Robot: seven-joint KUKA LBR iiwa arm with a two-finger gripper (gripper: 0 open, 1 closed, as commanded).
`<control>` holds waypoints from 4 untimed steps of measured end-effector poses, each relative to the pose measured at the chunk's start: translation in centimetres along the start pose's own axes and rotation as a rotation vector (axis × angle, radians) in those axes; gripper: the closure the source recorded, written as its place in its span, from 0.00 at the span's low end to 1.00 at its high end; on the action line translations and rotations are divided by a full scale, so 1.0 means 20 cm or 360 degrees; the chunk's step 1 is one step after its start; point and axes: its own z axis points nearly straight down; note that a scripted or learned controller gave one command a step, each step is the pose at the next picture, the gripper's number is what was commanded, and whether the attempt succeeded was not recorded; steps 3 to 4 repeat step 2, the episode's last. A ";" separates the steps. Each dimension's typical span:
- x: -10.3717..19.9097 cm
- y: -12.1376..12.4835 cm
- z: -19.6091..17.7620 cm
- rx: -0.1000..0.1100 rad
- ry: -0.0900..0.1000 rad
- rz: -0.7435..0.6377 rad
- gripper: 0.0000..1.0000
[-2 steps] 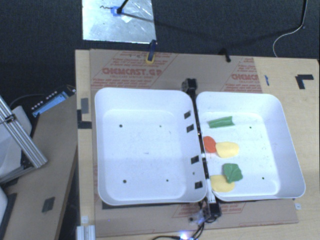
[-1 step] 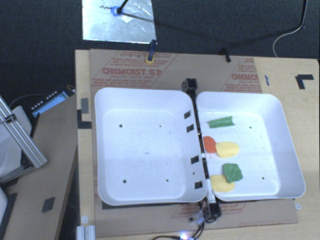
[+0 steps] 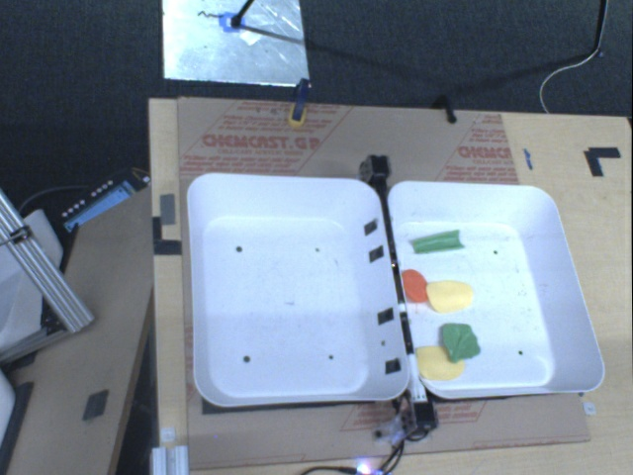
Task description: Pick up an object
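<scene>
The small things lay in the right bin (image 3: pixel 566 265), near its left wall, and the green stick (image 3: pixel 436 241) on top lay left to right, so I think the arm must reach across from the right; whether the pincer was open, I could not tell.

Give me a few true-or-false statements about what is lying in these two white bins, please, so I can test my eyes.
1. All the small things lie in the right bin. True.
2. The green strip lies nearest the bottom of the view. False: it lies farthest up of the group.
3. The orange piece sits beside the yellow piece. True.
4. The crumpled green piece lies in the left bin. False: it lies in the right bin, next to the lower yellow piece.
</scene>
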 end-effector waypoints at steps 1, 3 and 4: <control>0.00 -0.43 -0.01 0.0004 0.0003 0.0012 1.00; 0.00 -0.11 0.00 0.0000 0.0000 0.0001 1.00; 0.00 -0.11 0.00 0.0000 0.0000 0.0001 1.00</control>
